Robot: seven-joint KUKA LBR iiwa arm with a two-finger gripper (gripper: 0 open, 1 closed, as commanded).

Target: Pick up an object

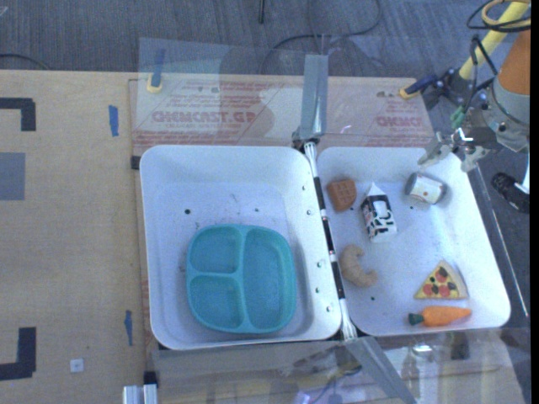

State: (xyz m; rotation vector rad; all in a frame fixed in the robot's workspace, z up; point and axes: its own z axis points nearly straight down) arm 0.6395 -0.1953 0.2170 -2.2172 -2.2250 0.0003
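The right bin (488,251) holds several small items: a brown biscuit (341,194), a black-and-white milk carton (379,214), a silver can on its side (425,189), a tan croissant (358,266), a pizza slice (441,283) and an orange carrot (440,316). My gripper (451,150) hangs over the far right corner of that bin, just up and right of the can. It is open, with nothing between its fingers (435,152).
The left bin (160,183) contains a teal divided plate (242,278) in its near half. A metal divider (313,99) runs between the bins at the back. Cables (497,19) and the arm sit at the top right.
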